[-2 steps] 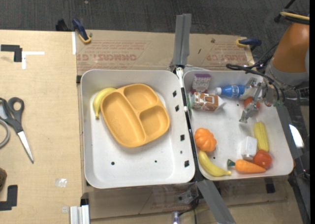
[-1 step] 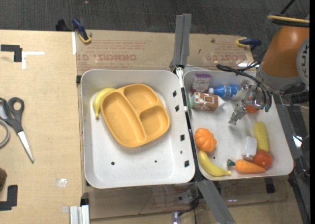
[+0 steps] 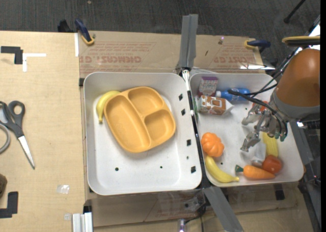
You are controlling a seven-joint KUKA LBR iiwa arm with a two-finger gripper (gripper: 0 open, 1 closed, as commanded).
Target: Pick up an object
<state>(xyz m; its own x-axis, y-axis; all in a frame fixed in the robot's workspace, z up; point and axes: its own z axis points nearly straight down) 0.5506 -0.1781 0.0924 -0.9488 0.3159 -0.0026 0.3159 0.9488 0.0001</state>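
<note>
- Fingers of your gripper [image 3: 250,133] look spread, nothing between them; they hang over bare floor of the right bin [image 3: 232,124].
- Your nearest candidate is the yellow corn [image 3: 271,145], just beside the fingertips at about 4 o'clock, its long axis running 12 to 6.
- At 5 o'clock, a little farther, lies the carrot [image 3: 257,173], its long axis running 3 to 9.
- You would judge the corn the shorter reach.
</note>
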